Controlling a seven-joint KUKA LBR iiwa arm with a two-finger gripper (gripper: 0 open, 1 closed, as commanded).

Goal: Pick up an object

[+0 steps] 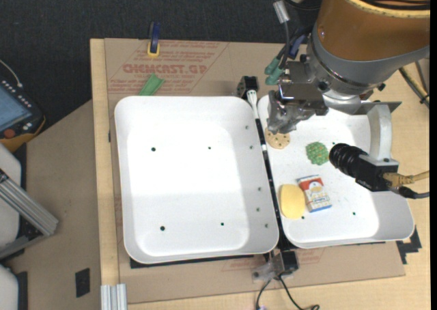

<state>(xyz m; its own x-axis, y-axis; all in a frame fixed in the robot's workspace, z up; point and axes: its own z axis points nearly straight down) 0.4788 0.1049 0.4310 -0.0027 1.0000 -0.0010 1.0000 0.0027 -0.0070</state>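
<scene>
Camera view: tool [278, 130] lowered, seemingly touching the biscuit [277, 140].

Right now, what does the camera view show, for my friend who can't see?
The gripper hangs over a round tan disc in the right bin. A green lump, yellow piece and small red box lie nearby.

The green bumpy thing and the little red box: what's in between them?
Nothing. In the camera view, just bare white bin floor lies between the green bumpy thing and the red box.
</scene>
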